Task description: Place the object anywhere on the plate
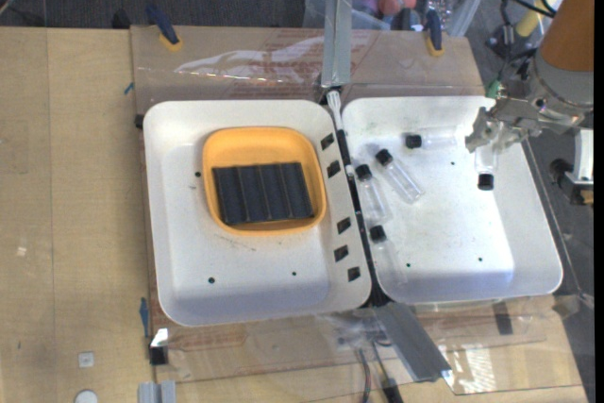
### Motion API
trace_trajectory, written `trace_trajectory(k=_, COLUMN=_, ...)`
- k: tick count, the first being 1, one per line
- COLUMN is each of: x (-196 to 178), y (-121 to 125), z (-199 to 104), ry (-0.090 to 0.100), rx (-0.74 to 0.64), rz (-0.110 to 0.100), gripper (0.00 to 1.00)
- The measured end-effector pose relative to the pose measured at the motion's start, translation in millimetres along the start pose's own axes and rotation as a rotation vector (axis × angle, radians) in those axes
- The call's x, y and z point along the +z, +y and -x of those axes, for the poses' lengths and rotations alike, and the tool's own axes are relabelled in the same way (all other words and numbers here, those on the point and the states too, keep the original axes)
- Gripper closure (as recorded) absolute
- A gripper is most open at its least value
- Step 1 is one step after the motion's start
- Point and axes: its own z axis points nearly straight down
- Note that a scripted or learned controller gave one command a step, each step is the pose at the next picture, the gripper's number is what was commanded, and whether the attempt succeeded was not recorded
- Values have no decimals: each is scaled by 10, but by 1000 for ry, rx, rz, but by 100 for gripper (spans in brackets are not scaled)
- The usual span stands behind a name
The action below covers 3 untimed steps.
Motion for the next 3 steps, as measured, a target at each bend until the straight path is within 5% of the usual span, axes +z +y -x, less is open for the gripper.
trace_trajectory(k=1, x=147, y=301, z=-284, ry=0, rx=-287, rz=4, gripper=100)
trace_trajectory(k=2, x=220, y=377, z=-482, ry=0, rx=-352, rz=4, gripper=100)
trace_trajectory(k=3, x=183, y=342, z=-852, ry=1, rx=-646, rz=1, gripper=100)
